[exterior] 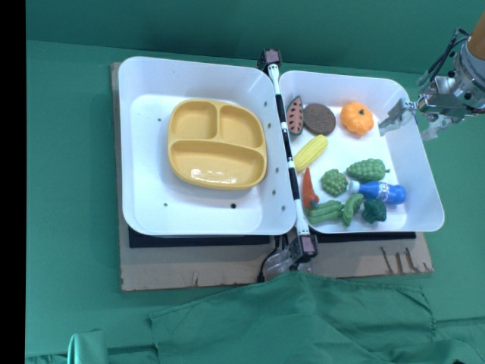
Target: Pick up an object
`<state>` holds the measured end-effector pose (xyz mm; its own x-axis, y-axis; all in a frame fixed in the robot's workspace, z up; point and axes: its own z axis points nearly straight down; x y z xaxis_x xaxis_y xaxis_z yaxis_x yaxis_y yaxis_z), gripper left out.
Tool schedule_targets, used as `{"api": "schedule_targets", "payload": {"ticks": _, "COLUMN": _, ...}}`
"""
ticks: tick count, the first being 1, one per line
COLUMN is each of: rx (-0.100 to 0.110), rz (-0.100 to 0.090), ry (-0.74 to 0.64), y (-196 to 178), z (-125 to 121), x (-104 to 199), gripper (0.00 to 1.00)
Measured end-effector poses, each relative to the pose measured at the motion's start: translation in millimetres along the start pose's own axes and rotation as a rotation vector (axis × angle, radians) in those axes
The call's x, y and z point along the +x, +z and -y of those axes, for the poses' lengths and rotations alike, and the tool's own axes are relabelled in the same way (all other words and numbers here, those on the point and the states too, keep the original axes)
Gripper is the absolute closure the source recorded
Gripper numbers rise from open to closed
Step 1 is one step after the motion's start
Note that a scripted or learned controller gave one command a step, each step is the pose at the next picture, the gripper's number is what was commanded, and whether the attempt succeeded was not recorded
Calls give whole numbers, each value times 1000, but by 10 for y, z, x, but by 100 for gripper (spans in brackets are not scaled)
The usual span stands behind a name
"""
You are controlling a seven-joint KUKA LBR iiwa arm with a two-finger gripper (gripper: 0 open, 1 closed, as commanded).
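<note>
While my arm (474, 48) hangs at the right bin's (424, 174) far right rim, no pick is made. My claw (415, 118) stands open and holds nothing. Every toy lies loose in that bin, the orange pumpkin (357, 117) nearest.

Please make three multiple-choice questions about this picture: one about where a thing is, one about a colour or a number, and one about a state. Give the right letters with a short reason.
1. Where does the yellow tray lie?
A. in the left bin
B. in the right bin
C. on the green cloth

2. What colour is the small pumpkin?
A. blue
B. orange
C. brown

3. Where is the gripper now?
A. low inside the left bin
B. over the yellow tray
C. at the right bin's far right rim

Answers:
1 A, the tray rests on the left bin's floor.
2 B, it is plainly orange, beside the brown cookie.
3 C, it sits by that rim, apart from the toys.
</note>
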<state>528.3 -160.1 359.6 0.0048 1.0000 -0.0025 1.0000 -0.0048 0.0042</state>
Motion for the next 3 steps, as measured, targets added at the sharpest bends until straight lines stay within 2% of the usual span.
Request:
{"api": "schedule_targets", "payload": {"ticks": 1, "rx": 8, "rz": -1, "ry": 2, "y": 898, "z": -310, "x": -281, "gripper": 0}}
{"api": "schedule_targets", "payload": {"ticks": 2, "rx": 6, "rz": -2, "ry": 4, "y": 752, "z": 654, "x": -278, "gripper": 0}}
{"api": "schedule_targets", "payload": {"ticks": 3, "rx": -4, "rz": 2, "ry": -1, "y": 1488, "z": 459, "x": -275, "gripper": 0}}
